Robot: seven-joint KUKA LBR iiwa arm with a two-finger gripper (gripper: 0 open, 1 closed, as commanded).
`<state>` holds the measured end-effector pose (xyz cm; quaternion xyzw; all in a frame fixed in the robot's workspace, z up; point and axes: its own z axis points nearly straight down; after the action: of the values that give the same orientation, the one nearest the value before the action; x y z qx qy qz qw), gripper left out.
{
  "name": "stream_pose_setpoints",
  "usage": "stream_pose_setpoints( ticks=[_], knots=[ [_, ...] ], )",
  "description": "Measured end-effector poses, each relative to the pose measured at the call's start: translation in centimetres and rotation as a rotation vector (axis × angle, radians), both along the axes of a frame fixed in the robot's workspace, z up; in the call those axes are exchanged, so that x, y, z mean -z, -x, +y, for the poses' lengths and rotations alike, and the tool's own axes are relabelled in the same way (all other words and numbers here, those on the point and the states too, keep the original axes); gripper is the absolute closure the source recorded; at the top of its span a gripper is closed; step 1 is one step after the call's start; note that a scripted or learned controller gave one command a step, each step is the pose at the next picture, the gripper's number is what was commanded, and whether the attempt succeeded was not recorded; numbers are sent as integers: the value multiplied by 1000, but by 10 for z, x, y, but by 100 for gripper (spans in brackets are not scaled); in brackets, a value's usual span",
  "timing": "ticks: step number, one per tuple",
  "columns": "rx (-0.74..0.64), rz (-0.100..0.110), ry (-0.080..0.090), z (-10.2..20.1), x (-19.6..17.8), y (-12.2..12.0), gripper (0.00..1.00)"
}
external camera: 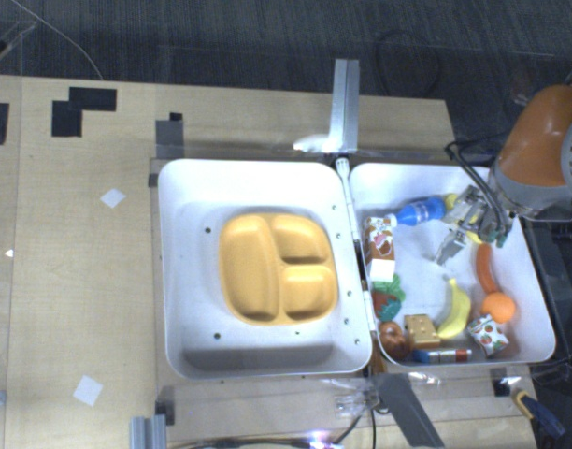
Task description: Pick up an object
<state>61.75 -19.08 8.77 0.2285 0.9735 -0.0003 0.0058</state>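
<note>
The right bin (426, 181) holds many small toys: a blue bottle (420, 212), a banana (455, 310), an orange ball (498, 307), an orange-red sausage shape (485, 265), a small carton (380, 237) and a tan block (420, 327). My gripper (459, 235) hangs over the upper right part of this bin, just right of the blue bottle and above the banana. Its fingers (449, 250) point down and left, spread apart with nothing between them.
The left bin (188, 344) holds a yellow divided tray (275, 267). A metal post (346, 106) stands behind the wall between the bins. More toys crowd the right bin's front edge, including a strawberry-like piece (390, 296) and a spotted cube (487, 335).
</note>
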Motion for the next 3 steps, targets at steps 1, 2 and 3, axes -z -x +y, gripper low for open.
stream_pose_setpoints(
  ticks=[1,2,3],
  knots=[
    [-50,0,-1,-13,0,10,0],
    [236,-3,-5,46,-2,55,0],
    [602,-4,-9,18,-1,59,0]
  ],
)
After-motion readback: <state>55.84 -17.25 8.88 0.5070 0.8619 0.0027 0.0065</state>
